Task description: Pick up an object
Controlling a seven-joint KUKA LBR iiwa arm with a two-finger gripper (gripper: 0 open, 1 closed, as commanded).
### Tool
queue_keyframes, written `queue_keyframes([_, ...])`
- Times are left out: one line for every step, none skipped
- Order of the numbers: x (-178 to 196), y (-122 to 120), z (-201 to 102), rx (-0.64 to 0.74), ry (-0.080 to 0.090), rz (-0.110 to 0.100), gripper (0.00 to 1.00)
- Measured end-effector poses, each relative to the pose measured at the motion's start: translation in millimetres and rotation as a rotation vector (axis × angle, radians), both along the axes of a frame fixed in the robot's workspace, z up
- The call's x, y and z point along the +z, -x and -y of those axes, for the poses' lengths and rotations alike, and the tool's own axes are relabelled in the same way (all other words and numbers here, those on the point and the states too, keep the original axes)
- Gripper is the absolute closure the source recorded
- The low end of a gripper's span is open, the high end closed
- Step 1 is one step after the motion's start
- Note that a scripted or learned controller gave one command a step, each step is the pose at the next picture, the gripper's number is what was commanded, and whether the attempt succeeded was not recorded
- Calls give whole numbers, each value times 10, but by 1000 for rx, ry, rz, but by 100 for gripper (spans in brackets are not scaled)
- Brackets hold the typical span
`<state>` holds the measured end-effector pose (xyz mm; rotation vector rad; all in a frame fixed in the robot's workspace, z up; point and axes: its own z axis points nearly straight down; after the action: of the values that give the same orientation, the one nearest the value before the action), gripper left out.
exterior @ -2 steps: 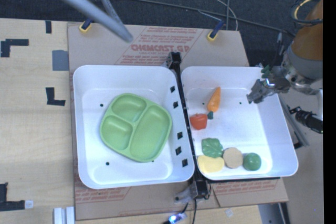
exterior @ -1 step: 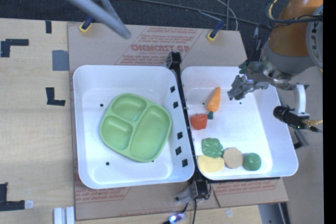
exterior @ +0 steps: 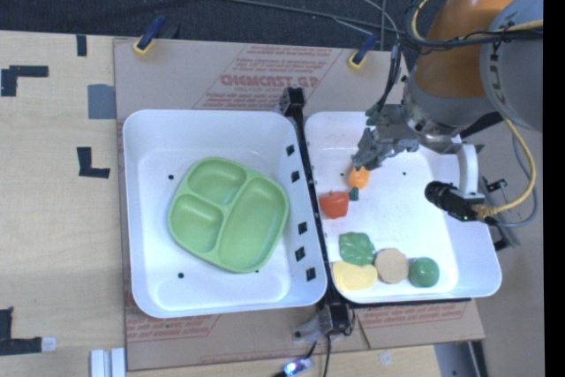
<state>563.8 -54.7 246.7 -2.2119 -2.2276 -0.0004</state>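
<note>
A: Bins? Plates?
B: Two white bins [exterior: 141, 190] [exterior: 477, 269]. One green divided plate [exterior: 229, 214].
A: Small items?
B: Six: orange piece [exterior: 357, 177], red [exterior: 334, 205], green lump [exterior: 356, 247], yellow [exterior: 353, 276], tan [exterior: 391, 265], green ball [exterior: 424, 271] at 5 o'clock.

Even, bright overhead light, soft shadows; focus perhaps slightly soft.

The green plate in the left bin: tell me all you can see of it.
The green plate is a light green, plastic-looking divided dish with three compartments, two smaller ones toward its left and one larger on the right. It lies flat, face up and turned at a slant, near the middle of the left bin. Nothing sits in it or touches it.
</note>
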Motion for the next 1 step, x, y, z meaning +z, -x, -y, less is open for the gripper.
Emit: queue_keyframes([-150,-25,-500,-1,1,-2,100])
